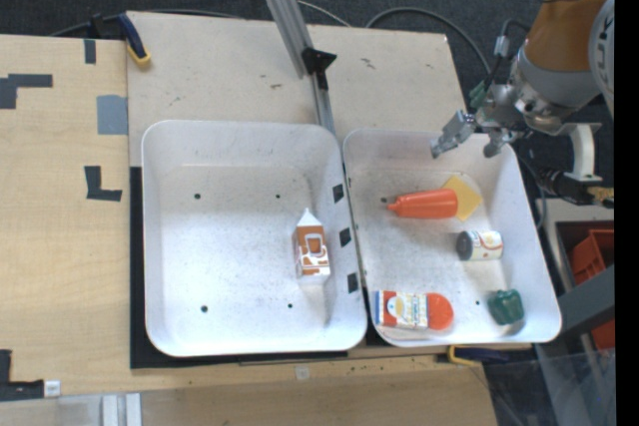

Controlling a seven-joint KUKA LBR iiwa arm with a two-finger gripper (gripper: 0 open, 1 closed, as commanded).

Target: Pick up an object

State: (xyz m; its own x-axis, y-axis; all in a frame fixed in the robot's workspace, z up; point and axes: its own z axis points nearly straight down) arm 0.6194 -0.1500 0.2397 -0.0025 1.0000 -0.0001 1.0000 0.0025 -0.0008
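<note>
Hovering gripper (pixel 467 139) over far edge of right bin (pixel 529 214), fingers spreading open, gripping nothing, beyond orange bottle (pixel 424 205).

Both bins are white with fine dark speckling: the left bin (pixel 200 155) and the right bin (pixel 399 155). In the left one, a small carton (pixel 311 248) is white with an orange print. In the right one, a carrot-shaped piece (pixel 424 205) is orange-red, touching a pale yellow piece (pixel 466 195). A small cylinder (pixel 481 244) is white with a dark grey end and a little orange marking. A flat packet (pixel 411 311) is red and white with a coloured label. A small green object (pixel 505 306) sits near the corner. The table (pixel 60 175) is light wood with grey tape patches. The arm (pixel 569 25) is grey with an orange band.
</note>
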